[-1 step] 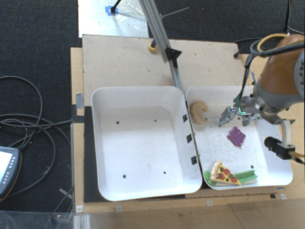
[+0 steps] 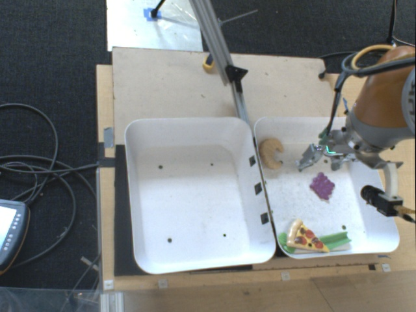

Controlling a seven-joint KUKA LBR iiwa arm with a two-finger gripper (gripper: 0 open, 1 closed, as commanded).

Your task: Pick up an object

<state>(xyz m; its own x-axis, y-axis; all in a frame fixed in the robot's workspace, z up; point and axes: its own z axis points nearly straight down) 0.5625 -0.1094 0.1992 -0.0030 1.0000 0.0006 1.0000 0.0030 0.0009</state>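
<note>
Grey arm (image 2: 383,109) reaches leftward over right bin (image 2: 383,242), end effector (image 2: 311,159) open, empty, beside purple grapes (image 2: 322,186).

The gripper (image 2: 312,157) is hanging over the right bin (image 2: 377,239), between a tan croissant (image 2: 271,153) and a purple grape bunch (image 2: 322,186). A pizza slice (image 2: 305,237) and a green piece (image 2: 337,240) are lying near the bin's front edge. The left bin (image 2: 195,194) is sitting beside it on the counter (image 2: 169,83).
</note>
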